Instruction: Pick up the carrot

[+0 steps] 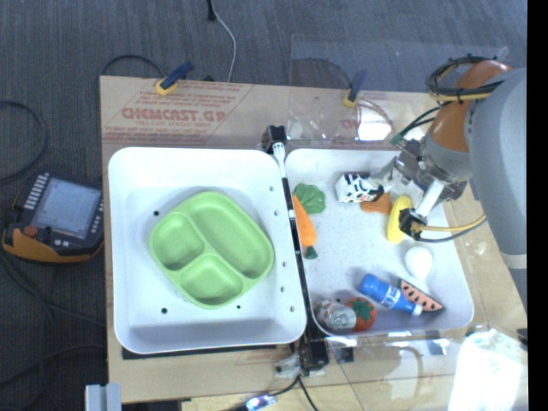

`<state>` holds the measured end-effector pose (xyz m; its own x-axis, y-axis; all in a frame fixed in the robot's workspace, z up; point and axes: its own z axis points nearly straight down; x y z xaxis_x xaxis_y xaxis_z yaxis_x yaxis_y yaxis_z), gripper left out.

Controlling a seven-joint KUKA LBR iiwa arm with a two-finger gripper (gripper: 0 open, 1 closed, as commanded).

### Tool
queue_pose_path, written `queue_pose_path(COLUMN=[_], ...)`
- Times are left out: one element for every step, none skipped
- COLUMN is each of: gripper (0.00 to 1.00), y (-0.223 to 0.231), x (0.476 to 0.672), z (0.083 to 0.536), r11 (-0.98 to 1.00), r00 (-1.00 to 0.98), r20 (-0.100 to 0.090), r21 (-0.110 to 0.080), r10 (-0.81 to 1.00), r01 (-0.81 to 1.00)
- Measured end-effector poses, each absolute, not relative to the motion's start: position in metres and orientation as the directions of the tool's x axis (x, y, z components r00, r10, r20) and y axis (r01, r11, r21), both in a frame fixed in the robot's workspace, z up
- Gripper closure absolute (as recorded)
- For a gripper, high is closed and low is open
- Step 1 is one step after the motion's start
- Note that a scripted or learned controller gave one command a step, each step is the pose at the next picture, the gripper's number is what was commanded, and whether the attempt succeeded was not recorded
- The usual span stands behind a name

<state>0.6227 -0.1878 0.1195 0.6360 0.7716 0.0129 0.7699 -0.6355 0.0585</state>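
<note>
The carrot point(303, 226) lies against the divider point(289, 221) between the bins, just below a green leaf point(310, 199). The gripper point(399, 168) hovers well right of the divider; whether it is released or clenched, I cannot tell.

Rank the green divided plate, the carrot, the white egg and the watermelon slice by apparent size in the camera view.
1. Green divided plate, by far the largest.
2. Carrot.
3. Watermelon slice and white egg: too alike to rank.
</note>
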Motion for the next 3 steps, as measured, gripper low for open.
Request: queue_pose_path(gripper=[0.0,1.0,1.0], y=[-0.14,-0.136,-0.099], x=[0.608,0.61,0.633], z=[0.114,0.127,0.091], r11=[-0.695,-0.69,-0.661], r00=[0.695,0.69,0.661], r20=[0.029,0.033,-0.005], r21=[0.072,0.067,0.009], r10=[0.718,0.723,0.75], r01=[0.715,0.72,0.75])
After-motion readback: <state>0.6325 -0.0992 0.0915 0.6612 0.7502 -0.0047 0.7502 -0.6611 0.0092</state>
